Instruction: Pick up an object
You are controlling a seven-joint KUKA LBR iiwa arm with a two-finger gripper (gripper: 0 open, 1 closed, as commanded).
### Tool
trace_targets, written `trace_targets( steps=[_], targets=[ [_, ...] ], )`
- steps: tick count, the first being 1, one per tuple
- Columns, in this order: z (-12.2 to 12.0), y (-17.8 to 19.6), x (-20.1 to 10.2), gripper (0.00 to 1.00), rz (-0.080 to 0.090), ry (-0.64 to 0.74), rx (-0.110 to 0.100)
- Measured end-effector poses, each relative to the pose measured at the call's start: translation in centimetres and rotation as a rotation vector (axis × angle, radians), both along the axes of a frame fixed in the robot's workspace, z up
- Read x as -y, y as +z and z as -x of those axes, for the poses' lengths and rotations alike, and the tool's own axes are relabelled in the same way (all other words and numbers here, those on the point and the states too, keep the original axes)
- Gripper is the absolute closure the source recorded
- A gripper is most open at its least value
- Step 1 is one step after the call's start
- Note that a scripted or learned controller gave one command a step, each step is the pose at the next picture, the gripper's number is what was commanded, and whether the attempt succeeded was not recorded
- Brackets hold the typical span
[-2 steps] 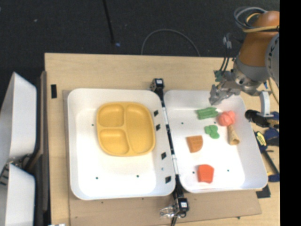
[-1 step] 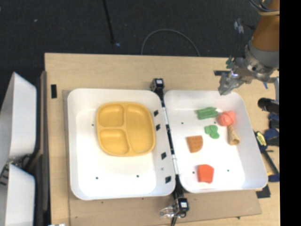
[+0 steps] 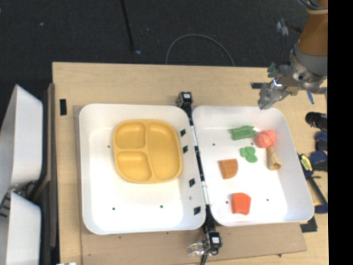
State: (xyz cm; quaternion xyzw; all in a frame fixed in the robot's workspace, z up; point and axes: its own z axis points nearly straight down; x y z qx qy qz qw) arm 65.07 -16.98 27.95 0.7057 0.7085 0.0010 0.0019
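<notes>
**End effector above the right bin's far edge, nothing taken yet**

We read the bench [image 3: 66,87] from left to right. The left bin [image 3: 99,203] holds one thing: a yellow tray [image 3: 148,150] with three compartments, lying flat a little toward 12 o'clock from the bin's middle. Its compartments look bare.

The right bin [image 3: 287,203] carries the pickable things. Taking its middle as the dial's centre, an orange block [image 3: 228,168] sits just toward 9 o'clock, and a red block [image 3: 240,203] lies near 6 o'clock, apart from the rest. A green strip [image 3: 242,132] lies toward 12 o'clock, with a small green lump [image 3: 249,154] close below it near the centre. A pink ball [image 3: 265,139] rests at about 1 o'clock, touching or just beside a tan cone [image 3: 273,159] at 3 o'clock.

We judge all six to be small, light toy pieces, probably plastic or foam, stiff enough not to crush. The red block looks the easiest take: it stands alone and has flat sides to pinch across. The pink ball may roll or slip, and its neighbour crowds it.

The end effector [image 3: 271,97] hangs over the bin's rim near 1 o'clock, clear of every piece. We cannot tell whether it is apart or together; it is too small and blurred.
</notes>
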Motion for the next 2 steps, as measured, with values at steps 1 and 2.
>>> trace_targets(
  steps=[1,2],
  targets=[
    [-0.1,-1.5,-5.3,1.0,0.0,0.001,-0.003],
    [-0.3,-2.6,-11.1,1.0,-0.001,0.002,-0.004]
  ],
)
